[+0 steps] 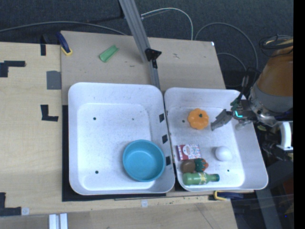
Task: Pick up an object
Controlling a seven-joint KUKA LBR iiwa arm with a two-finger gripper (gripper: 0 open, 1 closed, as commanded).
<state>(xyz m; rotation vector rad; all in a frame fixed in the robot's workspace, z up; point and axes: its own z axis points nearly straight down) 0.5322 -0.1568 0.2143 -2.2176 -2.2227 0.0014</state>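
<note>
Progress, as we judge it, is at the approach stage: nothing has been lifted yet. Going from the left, we see the left bin (78, 104) holding 1 blue bowl (143, 160) near its front right corner, well apart from the arm. The right bin (248, 175) holds the likely targets: an orange pumpkin-shaped toy (198, 119) toward the back, a red-and-white packet (188, 151), a small brown and red toy (194, 165), a green bottle (201, 178) lying on its side along the front wall, and a white ball (222, 153). The gripper (220, 120) reaches in over the right rim, just beside the pumpkin toy but not touching it. We cannot tell how its jaws stand, and nothing shows between them. Still to do: closing on 1 object and raising it.
</note>
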